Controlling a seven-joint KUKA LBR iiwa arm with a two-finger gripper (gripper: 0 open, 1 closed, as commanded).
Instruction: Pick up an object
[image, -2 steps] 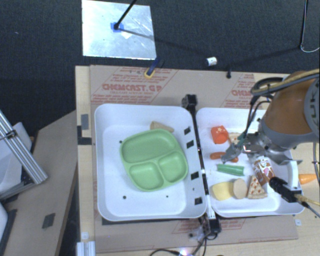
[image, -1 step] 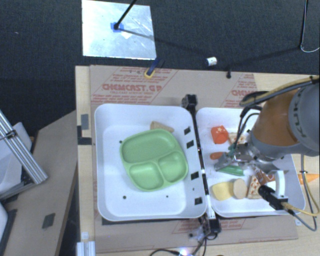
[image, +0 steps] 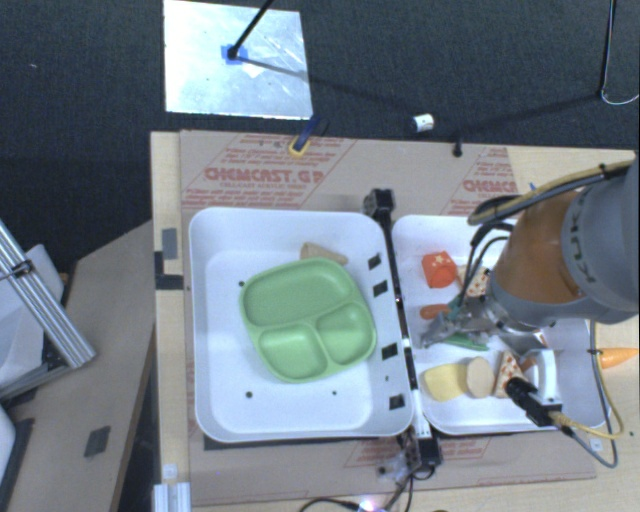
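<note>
Grey arm's hand (image: 447, 328) is low in the right bin (image: 575, 390), reaching among the toy food near an orange-red block (image: 438, 268) and a yellow piece (image: 446, 380); grip state can't be told, nothing visibly held, next likely close and lift.

A brown bench (image: 250, 165) bears two white bins (image: 215, 300) side by side.

arm (image: 600, 250): grey casing | orange band | black cables | metal claw (image: 445, 328)
</note>
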